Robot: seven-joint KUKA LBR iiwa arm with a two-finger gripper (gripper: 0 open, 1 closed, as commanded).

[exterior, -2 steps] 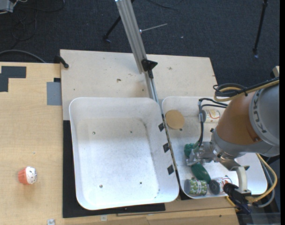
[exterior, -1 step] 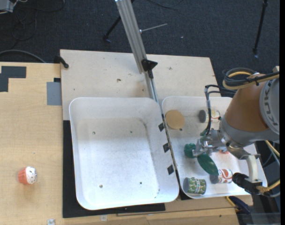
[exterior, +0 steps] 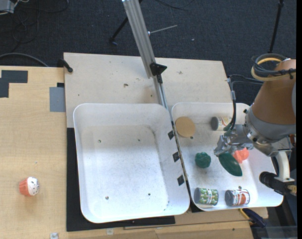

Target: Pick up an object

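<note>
While the arm reaches over the right bin (exterior: pixel 275 200), its claw (exterior: pixel 229 146) hangs above a dark green leaf-shaped piece (exterior: pixel 231 165) and an orange piece (exterior: pixel 242 155) near the bin's middle; whether it grips anything I cannot tell. Two cans (exterior: pixel 206 196) lie along the front edge.

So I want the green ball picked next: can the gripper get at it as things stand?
Probably yes. The green ball lies by itself on the right bin's floor, nothing on top of it, and the gripper hangs just beside it, over the same bin.
</note>
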